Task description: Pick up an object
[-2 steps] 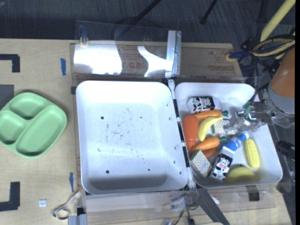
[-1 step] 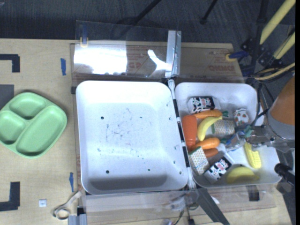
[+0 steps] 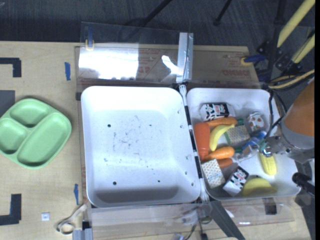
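Note:
The right bin [image 3: 280,100] holds several toy foods packed close together. Among them are a black-and-white carton [image 3: 215,110], a yellow banana [image 3: 220,134], an orange block [image 3: 202,136], two carrots [image 3: 221,153] and a checkered packet [image 3: 212,173]. A yellow corn cob [image 3: 268,164] and a yellow fruit [image 3: 256,185] lie near the bin's right side. My gripper [image 3: 266,148] reaches in from the right, low over the bin, just above the corn cob and beside a small blue item [image 3: 257,139]. The arm's grey body and orange band hide its far side.
The left bin [image 3: 135,144] lies next to the right one, sharing a middle wall. A green divided plate [image 3: 32,132] sits on the bench at far left. A clear plastic panel [image 3: 132,59] stands behind the bins.

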`<action>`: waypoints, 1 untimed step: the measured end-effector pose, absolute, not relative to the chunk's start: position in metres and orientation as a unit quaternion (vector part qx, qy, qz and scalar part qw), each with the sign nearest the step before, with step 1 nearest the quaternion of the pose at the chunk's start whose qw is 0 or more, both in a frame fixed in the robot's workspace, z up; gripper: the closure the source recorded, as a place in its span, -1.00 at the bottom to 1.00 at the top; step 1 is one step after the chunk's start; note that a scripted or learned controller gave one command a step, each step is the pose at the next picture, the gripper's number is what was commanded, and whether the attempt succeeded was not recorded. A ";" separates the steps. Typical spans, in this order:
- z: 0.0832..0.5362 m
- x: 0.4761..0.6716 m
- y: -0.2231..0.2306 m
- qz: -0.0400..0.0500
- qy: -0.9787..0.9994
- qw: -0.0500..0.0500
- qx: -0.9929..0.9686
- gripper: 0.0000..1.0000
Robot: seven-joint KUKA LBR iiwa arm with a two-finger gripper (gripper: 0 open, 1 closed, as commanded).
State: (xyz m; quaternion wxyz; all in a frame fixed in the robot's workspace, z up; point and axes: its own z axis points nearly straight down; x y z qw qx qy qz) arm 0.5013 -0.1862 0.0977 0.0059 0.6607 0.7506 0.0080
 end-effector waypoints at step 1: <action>0.105 0.502 -0.190 0.006 0.749 0.011 0.662 1.00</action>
